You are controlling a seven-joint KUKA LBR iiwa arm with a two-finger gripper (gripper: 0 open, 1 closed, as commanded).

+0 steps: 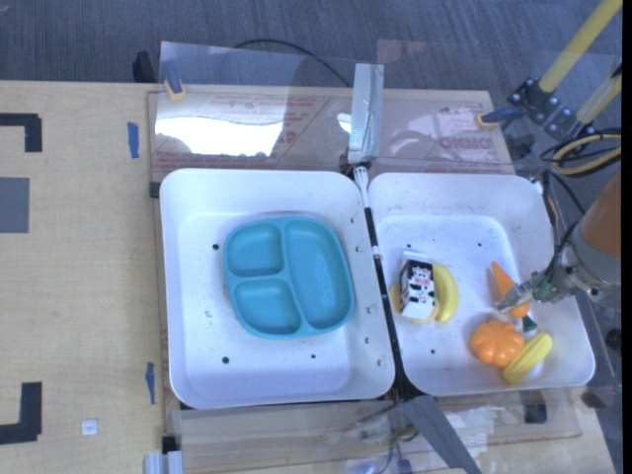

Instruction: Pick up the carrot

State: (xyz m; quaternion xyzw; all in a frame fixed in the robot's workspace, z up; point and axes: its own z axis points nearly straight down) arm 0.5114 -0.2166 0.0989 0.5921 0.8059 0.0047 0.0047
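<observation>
The carrot (pixel 502 280) is a small orange piece lying in the right bin (pixel 464 200), near its right wall, with a bit of green toward its lower end. My gripper (pixel 523 299) reaches in from the right and sits low over the carrot's lower right part, hiding some of it. Whether it touches the carrot cannot be made out. The grey arm with its orange band (pixel 604 227) is at the right edge.
Just below the carrot sit an orange pumpkin-like toy (pixel 496 342) and a yellow piece (pixel 530 355). A banana (pixel 447 292) and a black-and-white carton (pixel 419 290) lie at the bin's left. The left bin (pixel 197 215) holds a blue divided plate (pixel 289 276).
</observation>
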